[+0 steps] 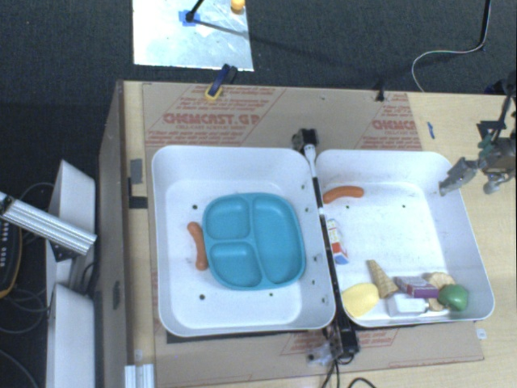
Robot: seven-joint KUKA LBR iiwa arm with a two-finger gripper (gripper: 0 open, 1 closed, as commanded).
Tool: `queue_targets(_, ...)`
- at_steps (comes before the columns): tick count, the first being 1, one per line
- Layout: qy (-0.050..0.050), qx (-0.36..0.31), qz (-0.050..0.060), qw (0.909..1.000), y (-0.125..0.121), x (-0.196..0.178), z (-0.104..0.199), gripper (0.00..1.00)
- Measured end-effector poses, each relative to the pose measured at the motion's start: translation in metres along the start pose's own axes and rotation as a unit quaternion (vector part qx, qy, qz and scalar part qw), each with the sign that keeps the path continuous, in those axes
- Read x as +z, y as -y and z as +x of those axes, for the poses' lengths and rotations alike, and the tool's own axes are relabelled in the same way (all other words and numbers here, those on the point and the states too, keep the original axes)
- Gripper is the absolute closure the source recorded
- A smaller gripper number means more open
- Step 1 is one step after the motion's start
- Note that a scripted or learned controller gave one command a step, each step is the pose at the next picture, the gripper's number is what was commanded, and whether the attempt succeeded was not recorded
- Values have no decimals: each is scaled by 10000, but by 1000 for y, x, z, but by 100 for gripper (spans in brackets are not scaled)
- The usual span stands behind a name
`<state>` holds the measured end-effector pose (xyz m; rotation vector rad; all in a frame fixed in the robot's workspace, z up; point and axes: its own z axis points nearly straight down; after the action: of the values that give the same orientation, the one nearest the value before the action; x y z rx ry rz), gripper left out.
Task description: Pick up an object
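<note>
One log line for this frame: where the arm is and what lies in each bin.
pincer: over right bin's far-right rim, holding nothing | left bin: blue tray, sausage | right bin: sausage, lemon, cone

My bench (242,107) looks like matt brown board printed with red lettering. On it, two bins (242,164) of smooth white plastic carry a soft sheen. A sectioned plate (253,241) is smooth turquoise plastic, slightly glossy. Beyond the bench lie a dark rough carpet (56,47) and a shiny, reflective foil-like sheet (166,31).
</note>
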<state>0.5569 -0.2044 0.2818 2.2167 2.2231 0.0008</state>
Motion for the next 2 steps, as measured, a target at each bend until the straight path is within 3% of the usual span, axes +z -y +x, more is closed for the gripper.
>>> queue_targets(1,-13,-6,22,10000,-9,123,52,0)
queue_targets(2,28,8,13,10000,-92,195,116,0)
